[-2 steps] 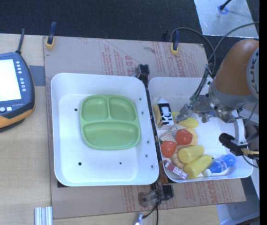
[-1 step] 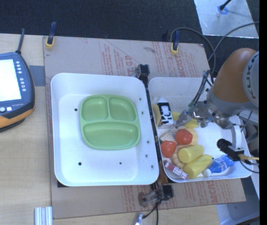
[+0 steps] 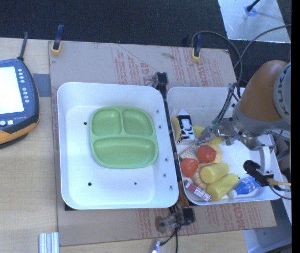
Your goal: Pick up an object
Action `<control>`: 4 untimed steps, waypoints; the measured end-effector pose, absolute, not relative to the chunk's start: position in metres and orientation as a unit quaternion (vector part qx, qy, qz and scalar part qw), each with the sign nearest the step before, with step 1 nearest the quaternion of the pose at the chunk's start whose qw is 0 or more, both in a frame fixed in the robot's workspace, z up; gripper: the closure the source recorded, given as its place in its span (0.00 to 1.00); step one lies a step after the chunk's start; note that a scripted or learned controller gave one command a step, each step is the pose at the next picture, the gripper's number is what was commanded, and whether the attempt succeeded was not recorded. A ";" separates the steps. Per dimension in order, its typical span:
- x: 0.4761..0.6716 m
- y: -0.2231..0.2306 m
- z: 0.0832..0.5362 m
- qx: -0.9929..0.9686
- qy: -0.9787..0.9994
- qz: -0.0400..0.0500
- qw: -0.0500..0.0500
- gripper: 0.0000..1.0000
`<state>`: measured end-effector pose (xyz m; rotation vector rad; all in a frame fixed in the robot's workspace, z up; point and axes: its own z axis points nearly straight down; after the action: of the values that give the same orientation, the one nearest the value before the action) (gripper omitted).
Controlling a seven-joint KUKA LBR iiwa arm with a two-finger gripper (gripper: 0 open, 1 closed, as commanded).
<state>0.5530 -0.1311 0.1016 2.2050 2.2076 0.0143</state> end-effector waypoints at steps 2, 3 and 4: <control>0.636 -0.138 0.092 0.706 0.708 0.000 -0.001 0.00; 0.592 -0.127 0.091 0.706 0.708 -0.002 -0.002 0.00; 0.592 -0.129 0.102 0.706 0.709 -0.002 -0.001 1.00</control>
<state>0.5920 -0.1286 0.1024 2.2179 2.2275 -0.0074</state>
